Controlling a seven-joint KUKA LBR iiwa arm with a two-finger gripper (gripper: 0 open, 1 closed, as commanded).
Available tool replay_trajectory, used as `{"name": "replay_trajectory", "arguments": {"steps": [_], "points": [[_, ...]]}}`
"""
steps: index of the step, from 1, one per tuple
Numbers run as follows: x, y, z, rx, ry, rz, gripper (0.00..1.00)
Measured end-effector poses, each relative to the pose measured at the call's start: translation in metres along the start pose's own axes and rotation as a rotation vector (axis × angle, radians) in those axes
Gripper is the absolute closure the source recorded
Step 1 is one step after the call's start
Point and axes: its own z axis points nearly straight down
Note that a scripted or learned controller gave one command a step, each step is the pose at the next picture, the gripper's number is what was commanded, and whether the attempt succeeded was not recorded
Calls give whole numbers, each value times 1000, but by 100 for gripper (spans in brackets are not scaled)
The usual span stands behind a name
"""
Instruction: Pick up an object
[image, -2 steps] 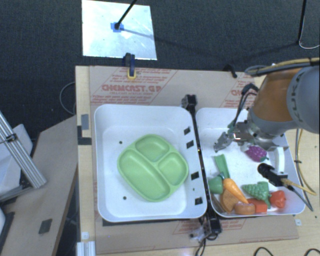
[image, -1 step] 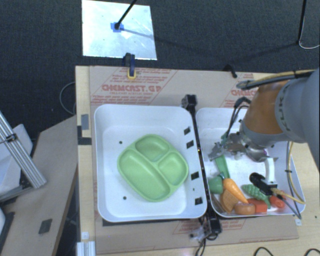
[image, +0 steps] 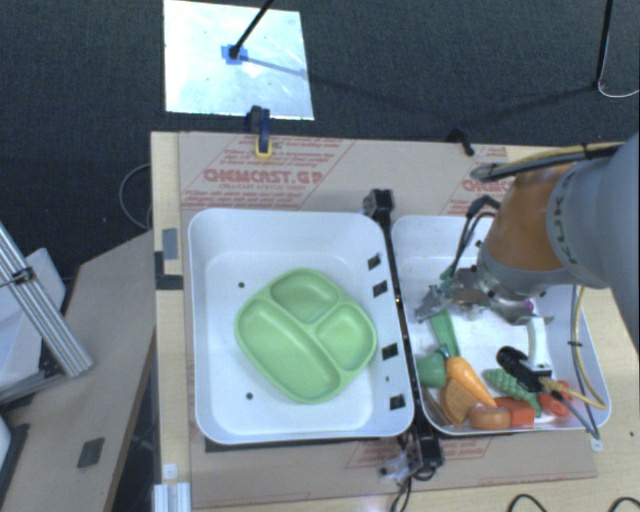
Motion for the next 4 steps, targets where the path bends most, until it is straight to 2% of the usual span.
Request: {"name": "replay_trajectory", "arguments": {"steps": [1,4], "points": [[0,1,-11,-2,0,0,100],[3,9,-143,-6,-1,-3,100]]}}
